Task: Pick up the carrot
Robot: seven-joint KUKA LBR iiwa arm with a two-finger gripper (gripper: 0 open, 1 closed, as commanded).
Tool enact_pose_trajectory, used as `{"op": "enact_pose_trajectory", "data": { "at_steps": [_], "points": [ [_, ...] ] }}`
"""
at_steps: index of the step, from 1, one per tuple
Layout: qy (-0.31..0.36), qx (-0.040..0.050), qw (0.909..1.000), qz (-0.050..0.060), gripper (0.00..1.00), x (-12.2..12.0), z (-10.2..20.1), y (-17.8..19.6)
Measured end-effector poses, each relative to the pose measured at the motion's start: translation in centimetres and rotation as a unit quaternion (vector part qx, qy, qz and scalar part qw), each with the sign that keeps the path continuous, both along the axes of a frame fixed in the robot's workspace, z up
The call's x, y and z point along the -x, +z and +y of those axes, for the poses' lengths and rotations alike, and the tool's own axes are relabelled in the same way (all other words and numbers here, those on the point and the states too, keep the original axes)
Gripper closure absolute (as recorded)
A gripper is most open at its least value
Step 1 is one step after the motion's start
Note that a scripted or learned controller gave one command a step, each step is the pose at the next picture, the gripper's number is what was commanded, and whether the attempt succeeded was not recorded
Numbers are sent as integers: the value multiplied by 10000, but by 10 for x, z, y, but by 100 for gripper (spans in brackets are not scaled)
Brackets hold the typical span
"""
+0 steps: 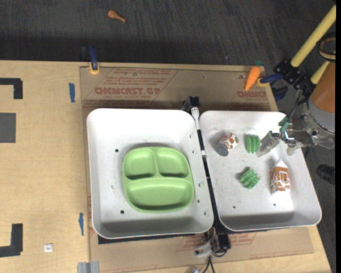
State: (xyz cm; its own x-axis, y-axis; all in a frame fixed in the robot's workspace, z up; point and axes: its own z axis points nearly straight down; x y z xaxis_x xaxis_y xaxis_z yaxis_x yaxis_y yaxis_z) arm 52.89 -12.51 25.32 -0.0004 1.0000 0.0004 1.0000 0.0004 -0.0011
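Two shallow white bins are set side by side on the bench. The left bin (101, 160) is taken up in its middle by a green three-compartment tray (157, 178), with bare floor left along every wall. In the right bin (303, 213), a small orange-and-white can (228, 142) lies near the far-left corner, a ribbed green piece (252, 143) just beside it, a second green piece (249, 178) near the centre, and an orange-and-white packet (279, 179) toward the right wall. The near half of this bin's floor is left open.

The carrot (252, 78) is seen outside both bins, on the bench beyond the right bin's far edge, near a blue clamp (269, 79). A second small orange item (116, 16) lies on the dark floor past the bench's far edge.

The gripper (276, 142) is held over the right bin's far-right part, beside the ribbed green piece. Its fingers (265, 144) appear slightly parted, and nothing is seen between them.
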Motion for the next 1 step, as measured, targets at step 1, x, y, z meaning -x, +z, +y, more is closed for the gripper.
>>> {"op": "enact_pose_trajectory", "data": {
  "at_steps": [1],
  "points": [
    [197, -4, 9998, 4, 0, 22, 74, -59]
  ]
}}
